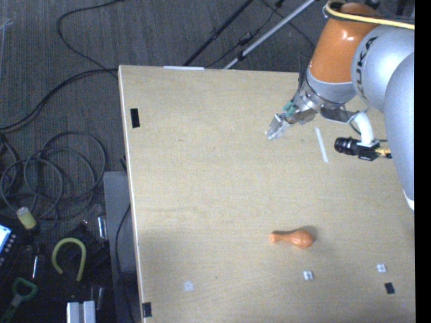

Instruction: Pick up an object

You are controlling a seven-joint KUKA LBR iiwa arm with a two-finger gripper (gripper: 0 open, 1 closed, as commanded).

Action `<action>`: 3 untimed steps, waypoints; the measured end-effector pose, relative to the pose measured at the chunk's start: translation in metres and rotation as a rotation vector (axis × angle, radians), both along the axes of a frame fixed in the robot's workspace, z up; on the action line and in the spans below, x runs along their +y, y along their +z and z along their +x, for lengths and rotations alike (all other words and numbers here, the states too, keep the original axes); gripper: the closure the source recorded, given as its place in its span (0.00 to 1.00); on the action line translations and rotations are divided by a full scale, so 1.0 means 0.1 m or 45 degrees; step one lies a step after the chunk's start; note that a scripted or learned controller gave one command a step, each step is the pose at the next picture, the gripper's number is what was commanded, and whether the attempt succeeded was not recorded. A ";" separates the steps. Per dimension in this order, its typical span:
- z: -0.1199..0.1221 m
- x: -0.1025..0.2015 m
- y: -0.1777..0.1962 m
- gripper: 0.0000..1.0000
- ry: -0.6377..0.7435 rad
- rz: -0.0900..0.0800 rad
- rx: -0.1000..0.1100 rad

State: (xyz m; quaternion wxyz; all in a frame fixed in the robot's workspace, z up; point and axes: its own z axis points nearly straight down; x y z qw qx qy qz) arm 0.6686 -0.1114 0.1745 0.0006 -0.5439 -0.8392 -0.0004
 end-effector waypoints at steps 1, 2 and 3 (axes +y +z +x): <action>-0.18 -0.28 0.37 1.00 -0.300 -0.004 0.000; 0.00 -1.02 0.04 1.00 0.003 -0.006 -0.001; -0.43 -0.25 0.00 1.00 -0.079 -0.001 0.000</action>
